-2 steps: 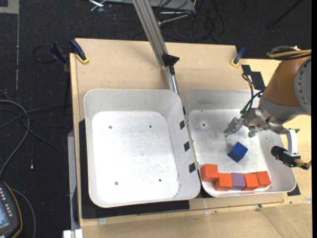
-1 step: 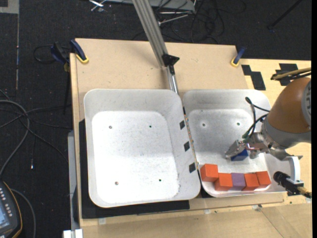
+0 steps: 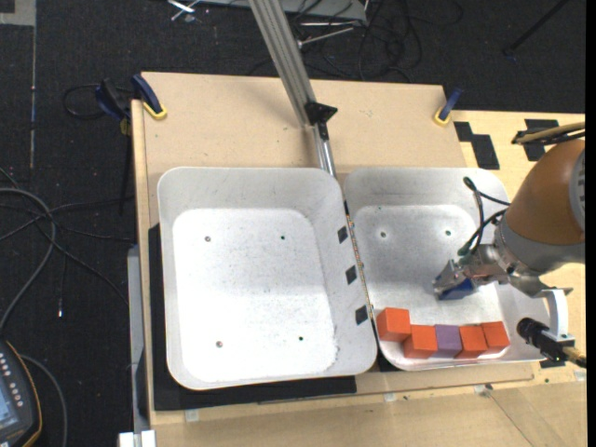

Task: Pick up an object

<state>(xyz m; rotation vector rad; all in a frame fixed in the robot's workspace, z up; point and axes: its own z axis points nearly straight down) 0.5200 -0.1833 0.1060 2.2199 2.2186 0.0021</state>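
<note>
My gripper (image 3: 454, 282) is low in the right bin (image 3: 410, 198), right of its middle, reaching in from the right. A small blue object (image 3: 457, 291) lies directly at its tip, partly covered by it. Along the bin's front wall runs a row of blocks: an orange block (image 3: 393, 321) at the left, a second orange block (image 3: 421, 341), a purple block (image 3: 448, 340), then two more orange blocks (image 3: 484, 337). The row lies just in front of the gripper and apart from it.
The left bin (image 3: 186, 194) sits beside the right one, with a shared rim between them. A metal pole (image 3: 289, 54) slants in from the top to the bins' back edge. The arm's orange band (image 3: 549, 203) hangs over the right bin's right side.
</note>
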